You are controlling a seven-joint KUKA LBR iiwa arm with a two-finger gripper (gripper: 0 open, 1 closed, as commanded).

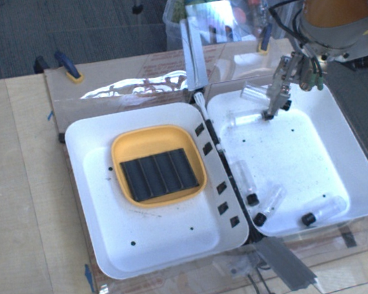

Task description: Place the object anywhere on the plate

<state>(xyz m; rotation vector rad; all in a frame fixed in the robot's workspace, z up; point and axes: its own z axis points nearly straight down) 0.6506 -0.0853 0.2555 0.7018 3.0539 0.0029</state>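
A yellow plate (123,153) sits in the left bin (110,246). A black ribbed rectangular pad (159,175) lies flat on the plate and covers most of its floor. My gripper (270,111) hangs over the far part of the right bin (342,151), tilted down and to the left, its tip close to the bin floor. A clear vial (253,93) lies just left of it by the bin's back wall; whether they touch cannot be told. Nothing shows in the gripper.
Several clear vials with black caps lie along the right bin's front: one (243,176) by the divider, one (271,201) beside it, one (324,211) at the front right. A ridge with black clips (217,172) separates the bins. Clutter stands behind the bench.
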